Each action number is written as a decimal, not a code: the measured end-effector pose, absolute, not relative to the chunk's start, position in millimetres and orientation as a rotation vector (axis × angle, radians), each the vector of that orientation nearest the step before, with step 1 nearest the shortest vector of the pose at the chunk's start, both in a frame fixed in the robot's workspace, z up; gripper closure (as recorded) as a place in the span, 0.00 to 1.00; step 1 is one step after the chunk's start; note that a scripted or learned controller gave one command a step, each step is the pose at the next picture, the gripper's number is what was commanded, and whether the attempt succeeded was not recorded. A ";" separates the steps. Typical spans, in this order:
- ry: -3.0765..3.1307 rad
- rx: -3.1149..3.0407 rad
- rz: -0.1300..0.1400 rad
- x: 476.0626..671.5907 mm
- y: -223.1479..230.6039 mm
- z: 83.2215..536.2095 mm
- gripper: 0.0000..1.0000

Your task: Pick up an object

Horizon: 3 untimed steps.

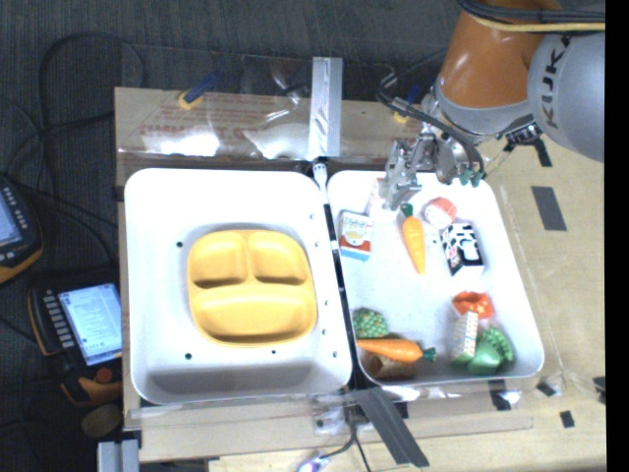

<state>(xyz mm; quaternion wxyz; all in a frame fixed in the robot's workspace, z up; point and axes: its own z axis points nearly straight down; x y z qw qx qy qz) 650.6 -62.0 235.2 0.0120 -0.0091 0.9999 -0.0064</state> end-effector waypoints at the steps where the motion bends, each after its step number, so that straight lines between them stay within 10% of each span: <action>1: 3.113 -0.028 -0.023 651.6 -62.2 245.2 1.00; 3: 3.105 -0.026 -0.029 653.6 -62.6 265.1 1.00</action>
